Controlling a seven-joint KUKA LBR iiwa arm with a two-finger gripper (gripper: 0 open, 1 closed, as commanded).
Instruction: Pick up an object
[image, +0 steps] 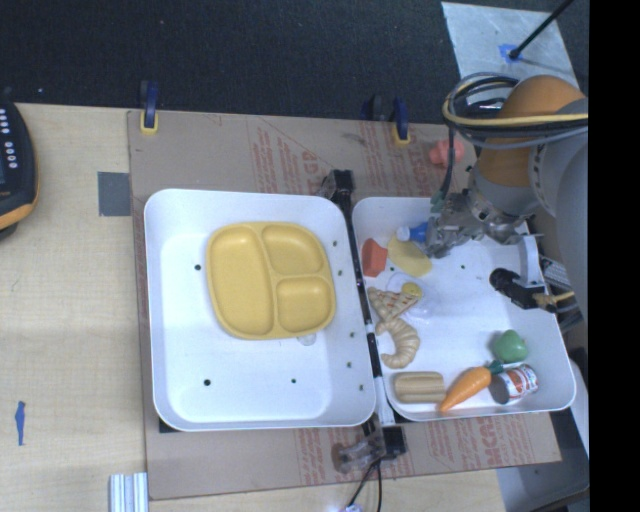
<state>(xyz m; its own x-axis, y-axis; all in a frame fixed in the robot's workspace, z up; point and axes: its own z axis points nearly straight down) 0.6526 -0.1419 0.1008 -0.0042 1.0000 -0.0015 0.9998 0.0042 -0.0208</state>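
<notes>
A: Where is the gripper?
B: Low over the right bin, near its back rim, just beside a pale yellow toy. How its grip stands, I cannot tell.
A: What else lies there?
B: A croissant, carrot and green pepper. A yellow divided plate lies in the left bin.

Faint reddish print repeated across brown cardboard sheet under the bins, too blurred to read. Red-and-white label on small can in right bin, lettering too small to make out. Rows of buttons on black-and-orange device at left edge, no legible marks.
</notes>
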